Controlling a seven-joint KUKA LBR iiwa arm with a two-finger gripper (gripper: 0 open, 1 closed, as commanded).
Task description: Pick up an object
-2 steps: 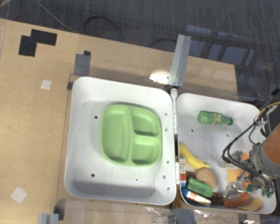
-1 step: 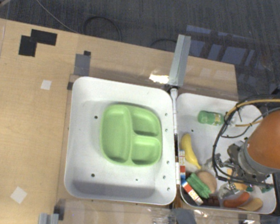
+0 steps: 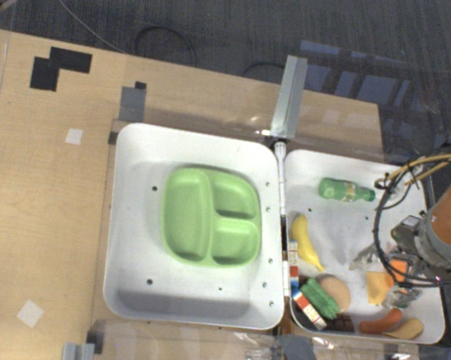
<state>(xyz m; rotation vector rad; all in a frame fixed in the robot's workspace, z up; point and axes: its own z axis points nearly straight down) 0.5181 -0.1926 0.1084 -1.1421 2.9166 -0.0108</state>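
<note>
Wooden bench [image 3: 37, 215] sitting on dark carpet [image 3: 192, 4] — green tray [image 3: 208, 214] lying in left bin [image 3: 122, 202], gripper [image 3: 391, 273] hovering over right bin [image 3: 335, 170], fingers maybe spread, can't tell.

No legible text or labels.

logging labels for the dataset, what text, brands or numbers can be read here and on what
None can be read.
Green bottle: its label is too small and blurred to make out.
Multicoloured box at the near edge of the right bin: print too small to read.
Green divided tray, banana: no markings visible.
</note>
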